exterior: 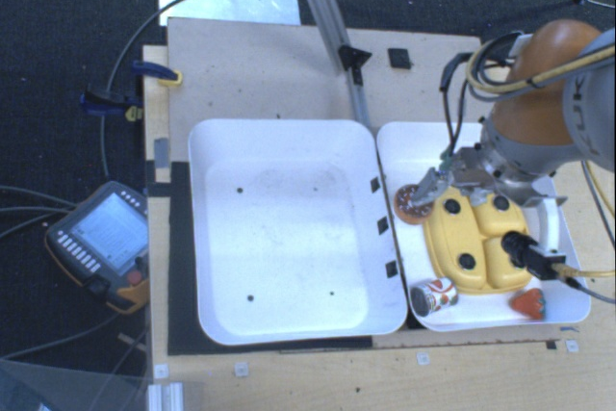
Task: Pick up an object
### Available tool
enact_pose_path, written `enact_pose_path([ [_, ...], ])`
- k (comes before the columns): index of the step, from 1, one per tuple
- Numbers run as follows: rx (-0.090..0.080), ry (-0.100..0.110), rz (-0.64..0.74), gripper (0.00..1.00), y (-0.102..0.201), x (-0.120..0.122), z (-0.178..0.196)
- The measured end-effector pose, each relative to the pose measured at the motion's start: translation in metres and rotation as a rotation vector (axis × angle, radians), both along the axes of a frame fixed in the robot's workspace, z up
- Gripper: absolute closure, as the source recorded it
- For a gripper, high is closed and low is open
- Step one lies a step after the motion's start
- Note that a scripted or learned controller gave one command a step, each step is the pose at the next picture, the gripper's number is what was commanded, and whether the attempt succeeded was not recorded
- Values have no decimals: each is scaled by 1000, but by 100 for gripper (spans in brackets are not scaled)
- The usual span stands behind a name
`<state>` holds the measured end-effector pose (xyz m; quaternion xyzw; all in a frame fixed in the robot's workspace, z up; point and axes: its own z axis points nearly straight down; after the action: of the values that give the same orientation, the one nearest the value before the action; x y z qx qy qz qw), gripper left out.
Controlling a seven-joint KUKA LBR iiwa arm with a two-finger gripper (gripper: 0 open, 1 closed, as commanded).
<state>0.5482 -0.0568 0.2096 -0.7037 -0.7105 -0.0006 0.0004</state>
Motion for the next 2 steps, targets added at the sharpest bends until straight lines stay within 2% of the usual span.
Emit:
enact_pose_path([
  [1, 1, -1, 1, 100, 45, -5, 8],
  [2, 1, 0, 1, 100, 104, -15, 5],
])
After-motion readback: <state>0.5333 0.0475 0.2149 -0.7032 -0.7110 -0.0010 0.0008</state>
